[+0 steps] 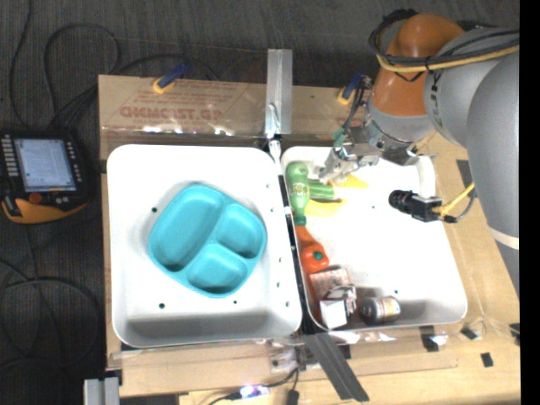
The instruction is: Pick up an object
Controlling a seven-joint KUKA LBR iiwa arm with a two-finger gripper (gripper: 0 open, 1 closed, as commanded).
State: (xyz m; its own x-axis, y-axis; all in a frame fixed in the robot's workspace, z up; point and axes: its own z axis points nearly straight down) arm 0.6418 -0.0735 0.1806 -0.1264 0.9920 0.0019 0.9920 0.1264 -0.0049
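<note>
From the fixed camera above the counter (126, 99), two white bins sit side by side. The left bin (126, 310) holds a turquoise divided tray (207, 239) with three compartments, tilted diagonally across the floor of the bin. The right bin (439, 285) holds the clutter: a green bottle (298, 188) lies against the bin's left wall near the far corner, its long axis running roughly from far to near along the wall, with the rounded end toward the far edge. Just beside it on the right is a small yellow item (325, 207), partly hidden, too unclear to name. Nearer along the same wall lies an orange-red bottle-like object (312, 256), its long axis also following the wall. In the near left corner of the bin sit a small white and red box (333, 298) and, touching it on the right, a dark can (380, 309) lying on its side, long axis left to right. The arm (422, 66) reaches in from the right, and the claw (342, 163) hangs over the far left part of the right bin, just beside the green bottle; whether its fingers are parted or closed cannot be told. A teach pendant (40, 171) lies on the floor at the left.
</note>
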